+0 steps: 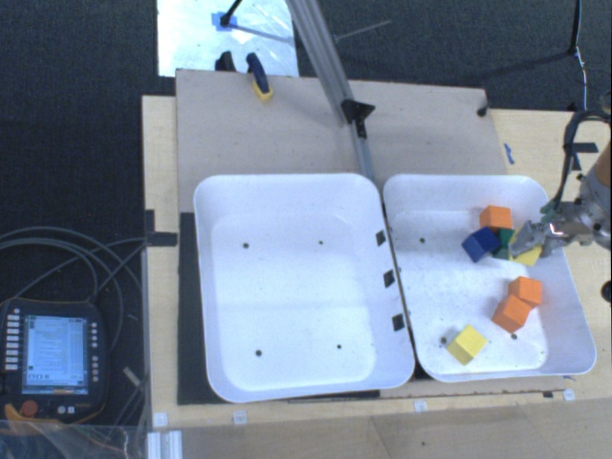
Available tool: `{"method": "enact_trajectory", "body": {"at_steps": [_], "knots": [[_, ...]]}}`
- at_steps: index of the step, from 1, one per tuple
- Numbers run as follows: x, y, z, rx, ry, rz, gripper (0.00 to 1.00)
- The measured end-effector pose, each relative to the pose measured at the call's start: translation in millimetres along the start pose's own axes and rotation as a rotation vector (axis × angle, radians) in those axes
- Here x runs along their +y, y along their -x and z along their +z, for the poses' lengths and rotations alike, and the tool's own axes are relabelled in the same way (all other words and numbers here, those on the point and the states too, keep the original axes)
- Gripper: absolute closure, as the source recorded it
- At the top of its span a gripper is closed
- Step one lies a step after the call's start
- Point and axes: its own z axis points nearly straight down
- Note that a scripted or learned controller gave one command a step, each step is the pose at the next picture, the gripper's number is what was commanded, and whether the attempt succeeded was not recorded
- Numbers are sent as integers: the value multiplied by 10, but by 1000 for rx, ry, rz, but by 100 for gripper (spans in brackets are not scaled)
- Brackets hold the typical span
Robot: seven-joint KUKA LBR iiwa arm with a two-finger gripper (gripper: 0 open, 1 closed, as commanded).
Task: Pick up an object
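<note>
The right bin (pixel 559 352) holds 3 orange blocks, 2 yellow blocks, 1 blue block (pixel 480 245) and 1 green block (pixel 504 240). The gripper (pixel 541 236) sits at the frame's right edge over 1 yellow block (pixel 528 253) (finger state cannot be told). The other yellow block (pixel 468 343) lies lower centre; the left bin (pixel 215 208) adjoins.
</note>
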Motion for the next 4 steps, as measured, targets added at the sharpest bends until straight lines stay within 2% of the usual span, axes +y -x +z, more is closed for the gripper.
{"method": "enact_trajectory", "body": {"at_steps": [1,2,4], "knots": [[12,3,-206,2,-4,0,100],[128,-545,-333,5,-4,-7,100],[234,-1680,-306,6,-7,-7,100]]}}
